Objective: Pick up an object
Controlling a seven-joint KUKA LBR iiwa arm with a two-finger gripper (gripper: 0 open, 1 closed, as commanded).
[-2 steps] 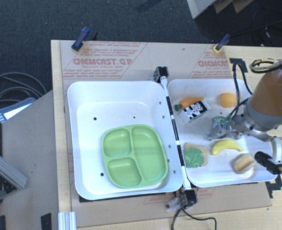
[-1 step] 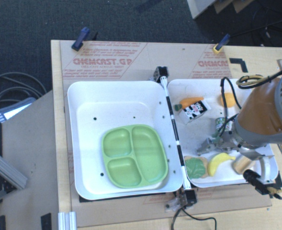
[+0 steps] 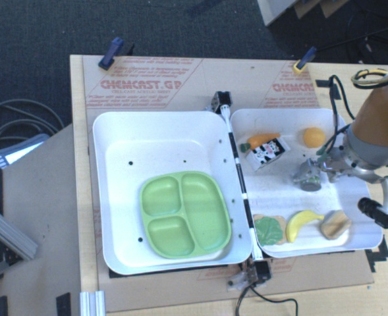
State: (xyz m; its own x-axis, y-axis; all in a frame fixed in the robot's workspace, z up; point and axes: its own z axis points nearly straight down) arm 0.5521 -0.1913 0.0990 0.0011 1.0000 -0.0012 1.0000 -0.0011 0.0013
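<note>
robot gripper (image 3: 310, 175) is hovering low in right bin (image 3: 352, 242), can't tell its state. banana (image 3: 300, 222) is lying near it; looks light, firm, curved; prob best pinched mid-body.

Two white bins (image 3: 114, 137) sit on a tan table (image 3: 82, 176) printed with red lettering; the left one carries a pale green divided tray (image 3: 184, 214). The right bin has an orange carrot (image 3: 263, 139), a black-and-white patterned carton (image 3: 268, 153), an orange ball (image 3: 313, 137), a yellow banana (image 3: 300, 222), a green leafy piece (image 3: 269, 231) and a tan bread piece (image 3: 334, 225). The arm (image 3: 377, 127) is grey with an orange band.
</note>
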